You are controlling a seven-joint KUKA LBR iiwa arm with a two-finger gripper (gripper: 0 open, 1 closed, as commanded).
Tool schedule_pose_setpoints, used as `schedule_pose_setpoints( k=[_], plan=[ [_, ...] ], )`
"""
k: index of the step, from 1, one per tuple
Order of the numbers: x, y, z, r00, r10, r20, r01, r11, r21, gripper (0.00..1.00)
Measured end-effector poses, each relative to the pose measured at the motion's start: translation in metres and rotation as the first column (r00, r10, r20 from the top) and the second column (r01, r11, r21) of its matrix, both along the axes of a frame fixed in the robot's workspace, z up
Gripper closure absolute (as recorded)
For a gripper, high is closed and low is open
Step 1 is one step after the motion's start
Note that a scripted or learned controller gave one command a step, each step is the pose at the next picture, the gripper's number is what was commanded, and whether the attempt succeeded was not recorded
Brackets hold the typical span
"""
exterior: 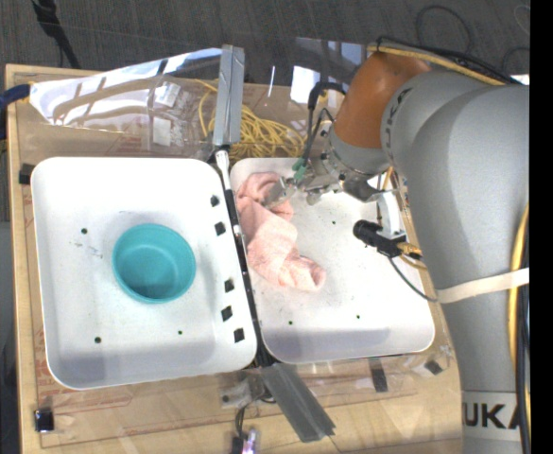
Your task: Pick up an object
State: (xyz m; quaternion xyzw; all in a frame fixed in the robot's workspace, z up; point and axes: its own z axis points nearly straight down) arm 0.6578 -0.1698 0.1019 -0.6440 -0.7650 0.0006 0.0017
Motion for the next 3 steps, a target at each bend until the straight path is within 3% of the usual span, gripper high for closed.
schedule_pose_setpoints(
  k=[1, 2, 3],
  plan=[
    [-0.001, 0.027, -0.009, 0.977, 0.212, 0.002, -0.212, 0.977, -0.002, 0.00],
    [-0.002, 0.049, -0.006, 0.972, 0.236, 0.002, -0.236, 0.972, -0.025, 0.00],
    [-0.002, 0.054, 0.003, 0.971, 0.241, 0.001, -0.241, 0.970, -0.014, 1.00]
  ],
)
